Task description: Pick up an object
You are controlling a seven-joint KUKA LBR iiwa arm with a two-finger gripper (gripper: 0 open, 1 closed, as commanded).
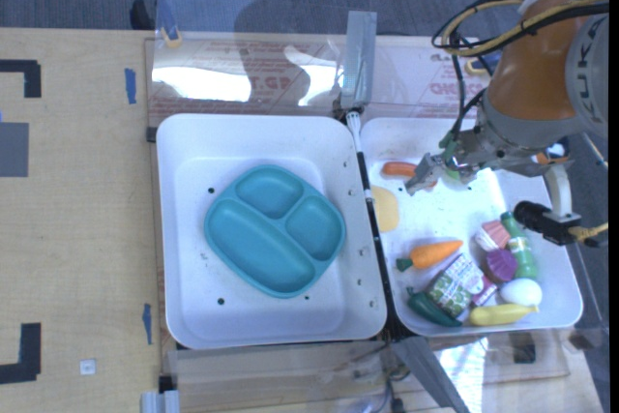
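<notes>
A robotics lab is suggested: two white bins (184,237) are fixed side by side on a tabletop (77,208) marked with black squares and blue tape, and a cabled robot arm (542,63) is mounted beside them.

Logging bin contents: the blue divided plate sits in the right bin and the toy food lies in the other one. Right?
Not quite. The camera view shows the blue divided plate in the left bin, and the toy food, such as the carrot, in the right bin.

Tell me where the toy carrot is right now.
The toy carrot lies in the right bin, near its middle, just above the green packet and below the gripper.
</notes>
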